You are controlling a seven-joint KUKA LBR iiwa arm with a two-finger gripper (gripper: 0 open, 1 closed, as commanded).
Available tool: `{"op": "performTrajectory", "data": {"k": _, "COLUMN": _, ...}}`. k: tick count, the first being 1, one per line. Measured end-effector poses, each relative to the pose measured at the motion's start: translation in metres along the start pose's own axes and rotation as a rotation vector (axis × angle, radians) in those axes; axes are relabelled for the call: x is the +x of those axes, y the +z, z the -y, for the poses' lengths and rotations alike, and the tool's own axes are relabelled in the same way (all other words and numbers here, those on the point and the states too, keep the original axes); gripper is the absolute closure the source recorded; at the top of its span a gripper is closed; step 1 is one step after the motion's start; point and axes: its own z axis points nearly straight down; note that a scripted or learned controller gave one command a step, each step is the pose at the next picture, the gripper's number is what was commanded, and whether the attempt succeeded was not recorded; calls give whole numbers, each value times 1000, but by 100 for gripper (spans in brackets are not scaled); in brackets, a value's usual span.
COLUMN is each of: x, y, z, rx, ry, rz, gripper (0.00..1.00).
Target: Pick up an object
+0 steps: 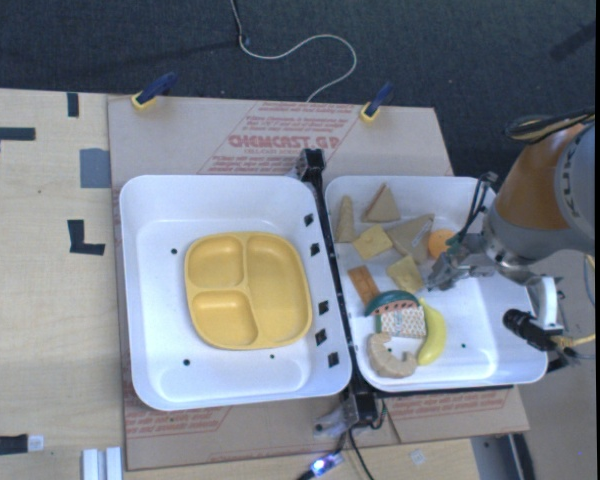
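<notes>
The right bin (480,363) holds several toy food pieces. Tan wedges (383,206) lie at its back, and a small orange ball (440,240) sits beside them. An orange stick (363,285), a teal-rimmed patterned piece (398,314), a yellow banana (435,336) and a tan ring (390,356) lie toward the front. My gripper (443,271) is low inside this bin, just in front of the orange ball and next to a pale yellow wedge (405,273). Nothing is visibly held in it.
A yellow divided plate (248,290) lies in the middle of the left bin (140,268). The black divider (325,258) runs between the bins. The grey arm with its orange band (540,183) hangs over the right bin's right rim.
</notes>
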Motion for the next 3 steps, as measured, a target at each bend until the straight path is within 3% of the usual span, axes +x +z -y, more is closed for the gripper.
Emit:
{"op": "performTrajectory", "data": {"k": 2, "x": 3, "y": -108, "z": -2, "rx": -6, "ry": 0, "rz": 2, "gripper": 100}}
{"op": "performTrajectory", "data": {"k": 3, "x": 4, "y": -124, "z": -3, "rx": -3, "ry": 1, "rz": 1, "gripper": 100}}
